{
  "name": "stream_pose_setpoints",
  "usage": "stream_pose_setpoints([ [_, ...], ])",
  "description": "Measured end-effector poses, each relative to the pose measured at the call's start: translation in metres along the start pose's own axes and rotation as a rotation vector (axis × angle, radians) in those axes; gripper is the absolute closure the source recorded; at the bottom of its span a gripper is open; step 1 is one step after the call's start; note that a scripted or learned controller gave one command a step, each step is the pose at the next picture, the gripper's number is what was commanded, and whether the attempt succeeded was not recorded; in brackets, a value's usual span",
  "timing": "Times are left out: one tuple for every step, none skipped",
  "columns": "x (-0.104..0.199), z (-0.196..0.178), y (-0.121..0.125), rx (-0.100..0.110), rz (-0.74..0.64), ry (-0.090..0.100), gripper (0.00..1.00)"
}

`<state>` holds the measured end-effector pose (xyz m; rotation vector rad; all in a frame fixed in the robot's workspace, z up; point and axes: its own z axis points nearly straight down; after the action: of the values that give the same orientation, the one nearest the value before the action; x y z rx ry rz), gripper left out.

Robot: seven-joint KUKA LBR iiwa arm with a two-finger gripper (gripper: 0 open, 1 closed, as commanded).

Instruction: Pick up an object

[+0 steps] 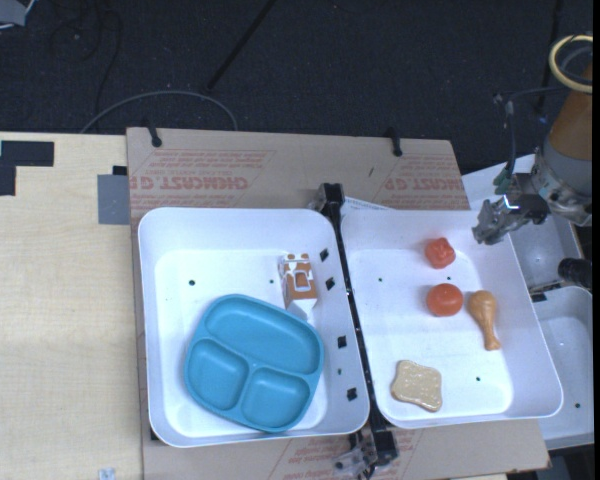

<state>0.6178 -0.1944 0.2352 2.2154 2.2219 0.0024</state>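
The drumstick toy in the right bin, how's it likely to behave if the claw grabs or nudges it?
The drumstick looks like rigid, smooth plastic, so it is probably stiff and light. Its rounded head and thin shaft may let it pivot or roll when nudged. It lies right beside the round red piece, so a push could knock that too. The claw sits at the bin's far right edge.

Even overhead light, bright on the 2 white bins point(170, 268) with faint glare and only soft short shadows under objects, dark floor point(280, 48) underexposed up top, whole frame slightly soft and grainy.
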Motion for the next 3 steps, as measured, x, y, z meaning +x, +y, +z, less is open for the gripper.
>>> stream_pose_setpoints([
  [-0.001, -0.054, 0.001, 0.0, 0.0, 0.0, 1.0],
  [0.046, -0.041, -0.022, 0.009, -0.001, 0.004, 1.0],
  [0.093, -0.043, -0.034, 0.008, -0.001, 0.004, 1.0],
])
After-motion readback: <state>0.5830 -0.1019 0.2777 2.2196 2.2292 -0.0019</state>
